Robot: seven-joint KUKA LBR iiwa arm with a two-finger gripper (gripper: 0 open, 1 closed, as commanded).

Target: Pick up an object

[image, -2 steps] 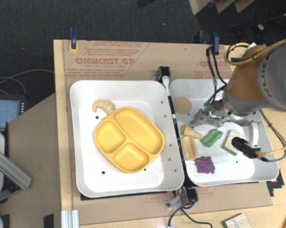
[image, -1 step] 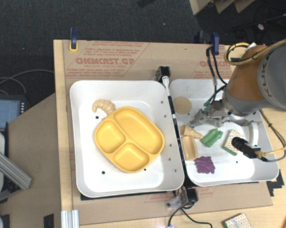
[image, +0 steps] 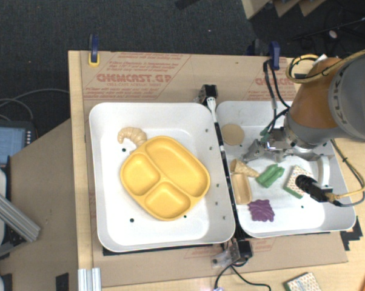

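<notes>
The gripper (image: 273,145) is poised low over the right bin (image: 291,222), its grip state undeterminable, while a descent onto the green piece (image: 270,176) is judged next.

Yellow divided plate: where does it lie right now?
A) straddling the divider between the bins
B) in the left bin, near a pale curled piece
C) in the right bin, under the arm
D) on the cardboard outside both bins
B: the yellow divided plate lies wholly inside the left bin, with the pale curled piece at its upper left edge, while the arm hangs over the right bin.
</notes>
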